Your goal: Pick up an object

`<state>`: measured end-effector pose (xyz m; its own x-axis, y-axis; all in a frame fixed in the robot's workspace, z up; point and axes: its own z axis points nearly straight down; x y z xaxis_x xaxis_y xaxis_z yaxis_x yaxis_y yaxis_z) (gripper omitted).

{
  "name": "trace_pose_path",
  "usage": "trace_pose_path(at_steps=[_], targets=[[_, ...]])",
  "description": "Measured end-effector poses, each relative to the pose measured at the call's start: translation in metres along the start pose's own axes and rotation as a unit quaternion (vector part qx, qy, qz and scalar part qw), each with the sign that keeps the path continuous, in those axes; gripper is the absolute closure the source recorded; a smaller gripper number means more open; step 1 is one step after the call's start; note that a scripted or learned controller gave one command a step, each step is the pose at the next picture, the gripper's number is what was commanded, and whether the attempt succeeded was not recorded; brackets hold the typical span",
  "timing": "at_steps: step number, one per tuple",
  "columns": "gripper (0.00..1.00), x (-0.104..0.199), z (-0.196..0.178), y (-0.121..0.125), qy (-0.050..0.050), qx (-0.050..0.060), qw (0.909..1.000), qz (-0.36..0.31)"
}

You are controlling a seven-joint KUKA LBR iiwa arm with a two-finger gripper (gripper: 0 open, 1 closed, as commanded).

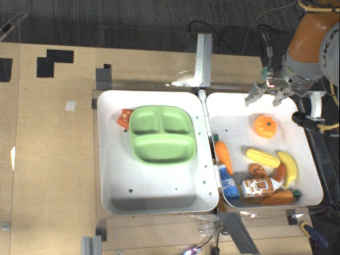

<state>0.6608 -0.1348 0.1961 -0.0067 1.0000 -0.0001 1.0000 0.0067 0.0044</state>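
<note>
Two white bins sit side by side on the bench (pixel 48 158). Within the left bin (pixel 114 190) lies a green divided plate (pixel 161 133), a small red-orange item (pixel 124 119) touching its upper left edge. Above the right bin (pixel 234 108), at its far edge, hangs the pincer (pixel 268 95), its fingers spread wide with nothing between them. Below it, well apart, lies an orange pumpkin toy (pixel 265 126). Nearer the front cluster a carrot (pixel 223 155), banana (pixel 288 166), corn cob (pixel 262 157), brown carton (pixel 259 187) and blue bottle (pixel 229 185).
</note>
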Motion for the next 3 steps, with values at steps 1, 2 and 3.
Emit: trace_pose_path(at_steps=[1, 2, 3], targets=[[0.0, -0.051, 0.102, -0.022, -0.001, -0.001, 0.9994, -0.035], [1.0, -0.05, 0.09, -0.02, -0.001, -0.004, 0.9993, -0.036], [1.0, 0.042, -0.01, 0.01, 0.0, -0.002, 0.9976, -0.069]])
